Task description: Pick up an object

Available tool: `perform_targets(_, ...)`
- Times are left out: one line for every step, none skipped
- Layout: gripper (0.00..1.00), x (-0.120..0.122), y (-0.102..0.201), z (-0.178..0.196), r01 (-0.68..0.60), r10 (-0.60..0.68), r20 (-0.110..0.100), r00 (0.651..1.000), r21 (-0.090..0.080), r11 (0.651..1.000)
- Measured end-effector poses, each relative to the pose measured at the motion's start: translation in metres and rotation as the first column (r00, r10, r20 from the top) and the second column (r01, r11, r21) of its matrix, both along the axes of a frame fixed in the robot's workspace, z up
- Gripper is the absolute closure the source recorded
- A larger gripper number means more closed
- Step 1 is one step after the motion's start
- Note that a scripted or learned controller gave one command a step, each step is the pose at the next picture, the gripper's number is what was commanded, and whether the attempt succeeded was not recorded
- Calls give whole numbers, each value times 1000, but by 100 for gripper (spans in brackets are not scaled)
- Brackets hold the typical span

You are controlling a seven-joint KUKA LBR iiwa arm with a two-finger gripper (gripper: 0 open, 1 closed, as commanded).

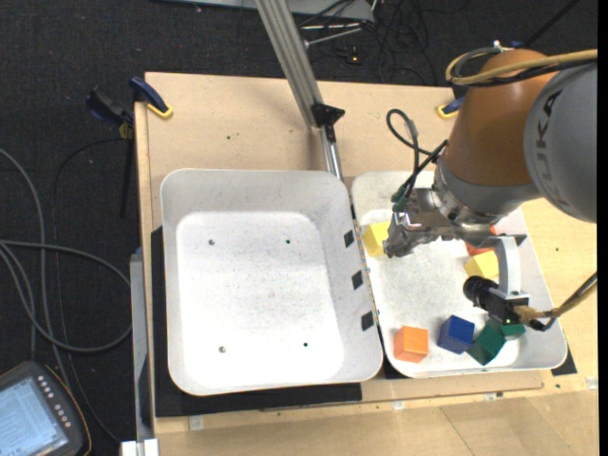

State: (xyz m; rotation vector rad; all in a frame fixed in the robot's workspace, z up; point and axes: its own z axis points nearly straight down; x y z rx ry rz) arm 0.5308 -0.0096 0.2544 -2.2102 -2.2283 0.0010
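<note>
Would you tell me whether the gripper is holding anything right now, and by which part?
It cannot be told: the gripper sits low in the right bin against a yellow block, hiding any hold.

Wooden bench (247, 112) bears two white bins (180, 255) side by side.

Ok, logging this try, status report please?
Gripper low in right bin, over yellow block; fingers unreadable. No grasp confirmed. Orange cube, blue cube, green block nearer the front.

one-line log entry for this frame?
arm: over right bin | gripper: low, at yellow block by bin's left wall | grasp: unconfirmed | orange block, blue block: untouched
</note>
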Motion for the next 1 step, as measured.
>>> perform_targets(100,14,60,-13,-1,1,1,1000,0,1000)
